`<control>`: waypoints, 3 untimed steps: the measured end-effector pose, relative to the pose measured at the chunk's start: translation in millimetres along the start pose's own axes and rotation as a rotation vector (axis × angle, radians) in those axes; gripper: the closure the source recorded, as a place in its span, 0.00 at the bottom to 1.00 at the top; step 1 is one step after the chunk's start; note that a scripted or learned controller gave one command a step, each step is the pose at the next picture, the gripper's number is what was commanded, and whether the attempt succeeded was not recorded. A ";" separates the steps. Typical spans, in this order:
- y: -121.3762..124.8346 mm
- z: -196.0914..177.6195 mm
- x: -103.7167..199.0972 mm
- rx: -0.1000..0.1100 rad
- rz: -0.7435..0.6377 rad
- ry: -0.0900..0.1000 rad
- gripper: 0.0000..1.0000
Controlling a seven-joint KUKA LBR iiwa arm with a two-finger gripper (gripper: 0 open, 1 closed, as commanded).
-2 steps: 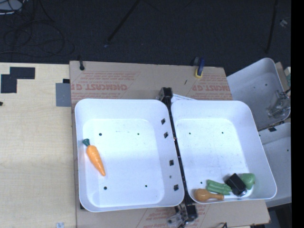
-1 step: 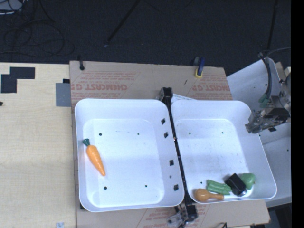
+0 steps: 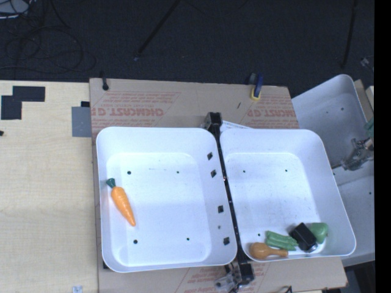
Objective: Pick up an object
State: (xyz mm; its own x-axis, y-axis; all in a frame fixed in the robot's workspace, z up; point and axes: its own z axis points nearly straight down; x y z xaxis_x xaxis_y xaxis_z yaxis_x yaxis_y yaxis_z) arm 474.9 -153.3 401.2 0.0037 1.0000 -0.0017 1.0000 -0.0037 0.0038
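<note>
The carrot (image 3: 123, 206) lies alone in the left bin (image 3: 156, 140), just beside its left wall, green top pointing toward the far side. The floor to its right is open all the way to the divider between the bins. In the right bin (image 3: 275, 140), four things crowd the near right corner: an orange gourd-shaped piece (image 3: 267, 251) against the front rim, a green pod (image 3: 280, 240) just behind it, a black block (image 3: 303, 237) touching the pod, and a green lump (image 3: 318, 229) by the right wall. A small metal part (image 3: 357, 152) on the grey plate (image 3: 330, 105) at the right is perhaps a bracket. The gripper's state cannot be told, nor where it stands relative to the carrot.
</note>
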 end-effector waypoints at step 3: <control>1.1 -2.9 -60.7 0.004 -0.005 0.001 1.00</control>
State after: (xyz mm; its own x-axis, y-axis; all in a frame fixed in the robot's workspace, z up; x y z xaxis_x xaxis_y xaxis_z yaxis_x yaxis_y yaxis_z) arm 475.7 -214.0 404.2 -0.0009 1.0000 -0.0007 1.0000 0.0009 -0.0001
